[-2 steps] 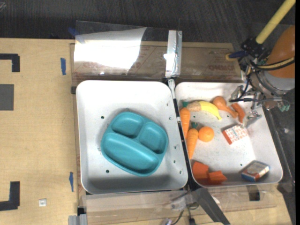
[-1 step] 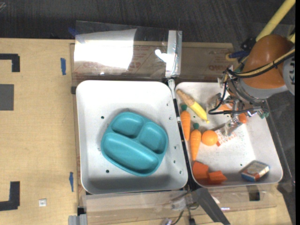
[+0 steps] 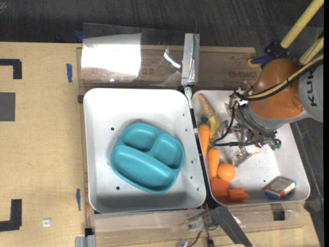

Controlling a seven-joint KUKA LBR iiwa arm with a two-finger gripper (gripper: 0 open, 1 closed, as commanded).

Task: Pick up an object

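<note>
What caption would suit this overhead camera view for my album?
Robot arm over the right bin of toy food; a blue divided plate lies in the left bin.

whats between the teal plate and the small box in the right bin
In the camera view, between the teal plate and the small box lie the bins' rims and a row of orange toy vegetables; beyond them, bare bin floor.

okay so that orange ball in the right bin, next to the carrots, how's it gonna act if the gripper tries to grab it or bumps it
The orange ball looks round and smooth, so it will probably roll if nudged and may squirt out of a two-finger pinch. It sits against a carrot and near the orange blocks, which could stop it rolling left. It looks like toy food, so probably light.
</note>
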